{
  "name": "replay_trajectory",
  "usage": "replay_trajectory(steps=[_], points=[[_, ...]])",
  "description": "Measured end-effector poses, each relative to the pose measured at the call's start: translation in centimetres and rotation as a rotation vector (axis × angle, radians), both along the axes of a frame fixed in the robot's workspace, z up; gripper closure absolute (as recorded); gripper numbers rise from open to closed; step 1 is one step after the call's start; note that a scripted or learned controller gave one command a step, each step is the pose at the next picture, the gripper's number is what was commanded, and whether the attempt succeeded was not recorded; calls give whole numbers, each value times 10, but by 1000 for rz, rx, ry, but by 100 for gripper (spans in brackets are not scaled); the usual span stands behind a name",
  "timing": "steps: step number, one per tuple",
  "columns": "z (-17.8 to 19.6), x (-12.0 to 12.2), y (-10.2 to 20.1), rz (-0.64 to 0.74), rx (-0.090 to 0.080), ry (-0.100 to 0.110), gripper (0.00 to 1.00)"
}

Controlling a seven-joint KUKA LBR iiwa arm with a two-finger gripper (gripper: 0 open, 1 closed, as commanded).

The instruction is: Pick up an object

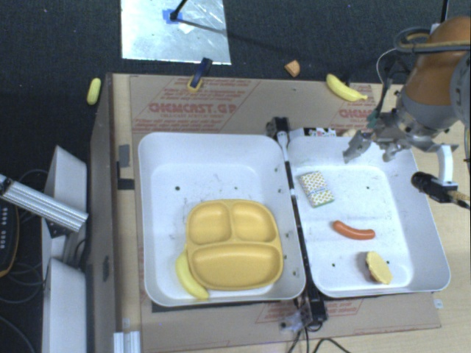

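Note:
The right bin (412, 197) holds a small patterned box (316, 188) near its left wall, an orange-red sausage (354, 231) in the middle and a yellow chip-like piece (378, 267) near the front. My gripper (373, 145) hangs over the bin's far edge, up and right of the box, its two fingers spread apart with nothing between them. The grey and orange arm (434, 72) comes in from the upper right.
The left bin (169, 160) holds a yellow divided plate (234, 243) with a banana (189, 276) at its front left. On the bench beyond the bins lie another banana (344, 87), a small orange piece (293, 68) and a yellow item (93, 90).

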State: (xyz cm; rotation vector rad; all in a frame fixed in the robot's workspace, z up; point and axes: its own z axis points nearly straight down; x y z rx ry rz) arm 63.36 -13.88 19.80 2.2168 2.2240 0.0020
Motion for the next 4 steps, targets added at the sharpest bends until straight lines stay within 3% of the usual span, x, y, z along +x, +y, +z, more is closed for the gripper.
replay_trajectory(steps=[1, 2, 3, 4], points=[[-114, -57, 11, -1, 0, 2, 0], [-114, -109, 31, -3, 0, 2, 0], [-103, -108, 31, -2, 1, -1, 100], [-2, -60, 123, 2, 2, -2, 100]])
